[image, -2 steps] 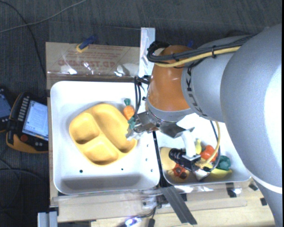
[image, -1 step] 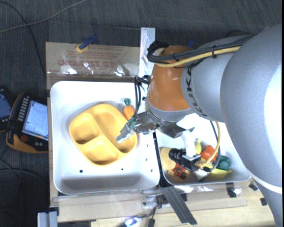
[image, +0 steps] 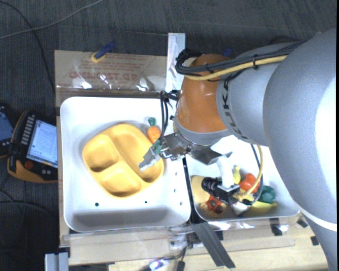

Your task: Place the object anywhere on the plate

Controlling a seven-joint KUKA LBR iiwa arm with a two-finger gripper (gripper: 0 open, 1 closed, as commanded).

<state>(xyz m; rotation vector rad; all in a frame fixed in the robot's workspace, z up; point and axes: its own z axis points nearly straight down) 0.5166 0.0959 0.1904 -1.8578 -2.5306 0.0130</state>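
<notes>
- The grey arm (image: pixel 282 95) with its orange band reached in from the right and covered most of the right bin (image: pixel 248 218).
- The left bin (image: pixel 73 208) held a yellow divided plate (image: pixel 110 151), which sat roughly in the middle of the bin.
- A heap of small toy foods (image: pixel 250 189), red, yellow, green and white, lay in the right bin's near part, well apart from the plate.
- The gripper (image: pixel 148 158) hung over the plate's right-hand edge, angled down toward the plate's near side. Whether it was clenched or released could not be made out, and a green fleck beside it was too small to name.
- The likely object, a small toy carrot (image: pixel 153 133), lay in the left bin at the plate's far right rim, touching it or just beside it, and close above the gripper in the view.
- Its long axis ran almost straight away from the viewer. The green top pointed to the bin's far wall and the orange body pointed toward the gripper.
- It looked light, stiff and smooth, probably hard plastic, so it would not crush but could slip or roll.
- The thick orange middle, gripped across the long axis, seemed the safest place to take hold, not the narrow green top.
</notes>
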